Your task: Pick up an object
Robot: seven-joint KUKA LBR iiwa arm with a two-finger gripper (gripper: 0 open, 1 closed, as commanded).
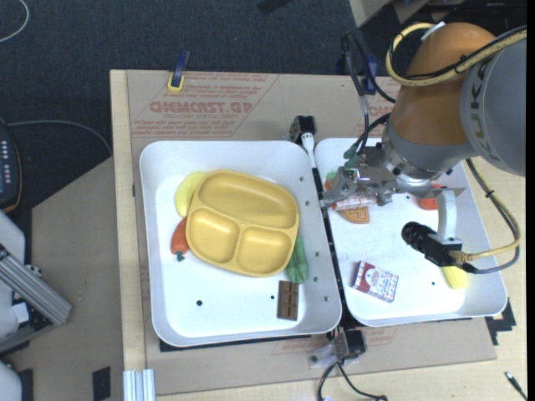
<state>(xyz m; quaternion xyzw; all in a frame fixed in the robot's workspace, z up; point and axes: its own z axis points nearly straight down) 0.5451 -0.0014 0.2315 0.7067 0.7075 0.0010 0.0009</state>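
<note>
Yellow divided tray (242, 222), white bins (159, 249), brown bar (287, 300), red patterned card box (374, 281), orange-banded grey arm (443, 73)

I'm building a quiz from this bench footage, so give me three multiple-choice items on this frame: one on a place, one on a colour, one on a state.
1. Where does the yellow divided tray lie?
A. left bin
B. right bin
C. on the cardboard outside the bins

2. What colour is the small bar by the left bin's front edge?
A. blue
B. brown
C. white

3. How does the divided tray sit?
A. flat, hollows up
B. upside down
C. standing on edge

Answers:
1. A, it fills the middle of the left bin.
2. B, the bar is dark brown against the white floor.
3. A, its three hollows face the camera.
</note>
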